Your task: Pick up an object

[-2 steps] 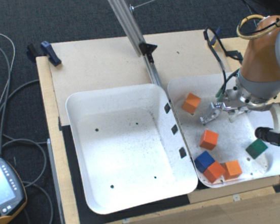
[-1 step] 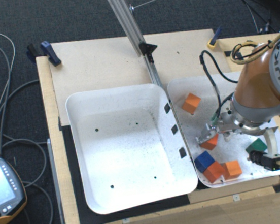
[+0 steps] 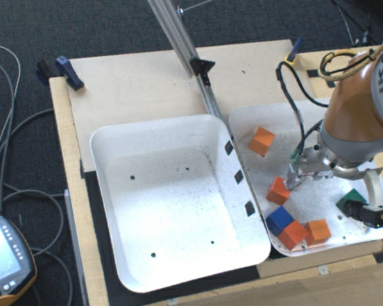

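Note:
My gripper (image 3: 298,175) hangs low over the right bin (image 3: 370,237), reaching in from the right under the orange wrist band. Its tip is just right of a red-orange block (image 3: 278,190) and looks close to touching it. An orange block (image 3: 262,141) lies further back in the same bin. Near the front edge sit a blue block (image 3: 279,220), another red-orange block (image 3: 294,234) and an orange block (image 3: 318,231), packed close together. A green piece (image 3: 352,199) lies at the right, below the arm.
The left bin (image 3: 107,153) is beside the right one, with a divider wall bearing black tabs (image 3: 239,175) between them. A metal rail (image 3: 174,28) slants in from the top. Cables (image 3: 288,87) loop off the arm over the right bin's back.

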Robot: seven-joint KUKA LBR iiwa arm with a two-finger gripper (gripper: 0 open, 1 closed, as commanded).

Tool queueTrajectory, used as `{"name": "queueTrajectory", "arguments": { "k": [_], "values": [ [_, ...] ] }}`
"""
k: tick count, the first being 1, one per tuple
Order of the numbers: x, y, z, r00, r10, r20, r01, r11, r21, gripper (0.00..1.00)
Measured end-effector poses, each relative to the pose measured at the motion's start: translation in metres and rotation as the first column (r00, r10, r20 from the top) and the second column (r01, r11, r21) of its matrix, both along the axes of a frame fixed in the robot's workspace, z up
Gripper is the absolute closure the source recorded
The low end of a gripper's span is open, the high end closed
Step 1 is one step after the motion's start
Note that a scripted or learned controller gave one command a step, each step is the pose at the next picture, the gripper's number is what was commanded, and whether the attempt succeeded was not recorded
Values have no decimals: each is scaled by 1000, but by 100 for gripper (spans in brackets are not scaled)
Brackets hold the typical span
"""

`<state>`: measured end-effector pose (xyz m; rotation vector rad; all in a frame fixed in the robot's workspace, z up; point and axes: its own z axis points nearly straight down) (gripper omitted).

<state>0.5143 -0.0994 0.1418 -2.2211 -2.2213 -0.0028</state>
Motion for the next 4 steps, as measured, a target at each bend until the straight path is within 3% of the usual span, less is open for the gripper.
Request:
{"name": "queueTrajectory", "arguments": {
  "k": [1, 2, 3, 4],
  "values": [
    [-33, 32, 80, 1000, 4, 5, -4, 1000, 0, 100],
    [-33, 31, 75, 1000, 1, -1, -1, 1000, -1, 0],
    [-29, 17, -32, 1000, -1, -11, 1, 1000, 1, 0],
    [-26, 18, -17, 1000, 0, 0, 0, 1000, 0, 100]
  ]
}}
